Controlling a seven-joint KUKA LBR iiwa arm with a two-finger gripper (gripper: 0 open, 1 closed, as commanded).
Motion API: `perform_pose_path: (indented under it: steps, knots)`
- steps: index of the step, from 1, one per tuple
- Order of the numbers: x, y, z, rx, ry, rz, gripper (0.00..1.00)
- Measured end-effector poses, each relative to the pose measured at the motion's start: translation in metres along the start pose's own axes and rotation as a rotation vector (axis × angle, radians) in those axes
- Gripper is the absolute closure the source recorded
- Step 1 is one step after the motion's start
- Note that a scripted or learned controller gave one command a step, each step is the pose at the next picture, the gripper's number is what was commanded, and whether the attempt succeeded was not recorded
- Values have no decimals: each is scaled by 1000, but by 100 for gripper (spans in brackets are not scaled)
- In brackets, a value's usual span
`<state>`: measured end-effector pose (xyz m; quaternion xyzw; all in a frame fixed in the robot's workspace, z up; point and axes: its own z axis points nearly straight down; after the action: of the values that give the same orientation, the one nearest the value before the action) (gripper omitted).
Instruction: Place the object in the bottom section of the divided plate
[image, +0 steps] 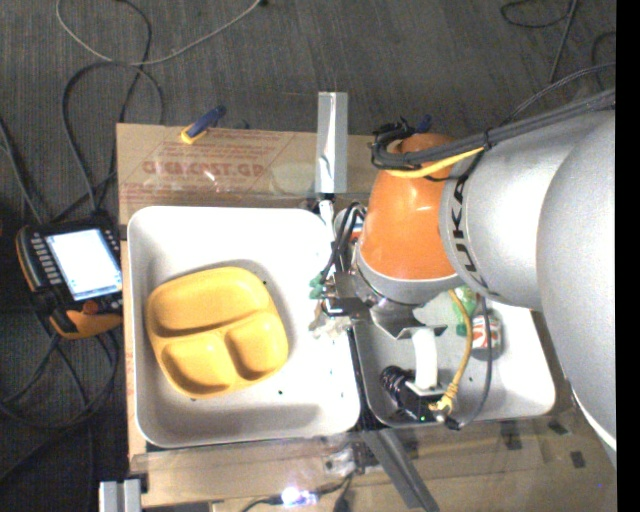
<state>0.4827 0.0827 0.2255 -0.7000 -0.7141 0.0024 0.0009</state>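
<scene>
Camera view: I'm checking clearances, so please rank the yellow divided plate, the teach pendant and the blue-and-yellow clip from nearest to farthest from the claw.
1. Yellow divided plate, left bin, just left of the claw.
2. Blue-and-yellow clip, on the cardboard above the left bin.
3. Teach pendant, on the floor at far left.

divided plate (218, 330): glossy yellow plastic | bins (180, 225): smooth white plastic

place: robot lab | floor: grey carpet (250, 50) with loose cables (100, 50) | bench: cardboard sheet (220, 165) under two white bins (140, 400) | gear: teach pendant (75, 265) with lit screen lying left of the bench | arm (520, 220): industrial, grey and orange
</scene>
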Motion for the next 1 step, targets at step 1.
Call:
perform_pose_path:
  steps: [1]
  knots:
    - [73, 6, 114, -12, -2, -519, 100]
